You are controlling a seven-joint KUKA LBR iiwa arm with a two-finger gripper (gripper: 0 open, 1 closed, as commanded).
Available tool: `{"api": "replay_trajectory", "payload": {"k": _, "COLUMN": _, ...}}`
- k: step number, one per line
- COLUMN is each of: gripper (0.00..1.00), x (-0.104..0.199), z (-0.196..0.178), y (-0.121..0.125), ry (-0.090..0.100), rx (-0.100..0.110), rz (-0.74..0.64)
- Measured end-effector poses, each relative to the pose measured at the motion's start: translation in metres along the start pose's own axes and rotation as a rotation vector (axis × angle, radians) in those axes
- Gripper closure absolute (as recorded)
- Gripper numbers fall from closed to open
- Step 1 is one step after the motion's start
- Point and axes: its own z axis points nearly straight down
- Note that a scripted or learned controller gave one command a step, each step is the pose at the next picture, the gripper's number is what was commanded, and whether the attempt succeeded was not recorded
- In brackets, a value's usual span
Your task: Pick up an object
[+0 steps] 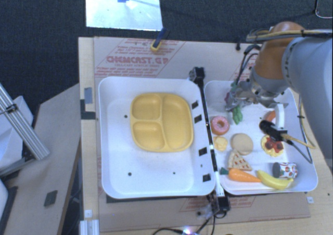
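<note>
Presently we see the two-finger gripper low over the far-left part of the right white bin, directly above a small green elongated vegetable-like toy. Its long axis runs roughly near-to-far, slightly tilted. The toy's upper end sits under the fingertips; whether it is clamped, and the jaw width, we cannot tell. A pink-iced doughnut lies just beside it. The left white bin carries a yellow divided plastic plate.

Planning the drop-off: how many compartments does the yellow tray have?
3. The yellow plastic divided tray in the left white bin has one long compartment on its right side and two smaller ones stacked on its left.
</note>
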Motion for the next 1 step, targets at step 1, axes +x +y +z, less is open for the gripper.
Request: {"api": "replay_trajectory", "payload": {"k": 1, "gripper": 1.00, "x": 0.0057, "z": -0.0456, "y": 0.0006, "ry": 0.000, "rx": 0.000, "rz": -0.003}}
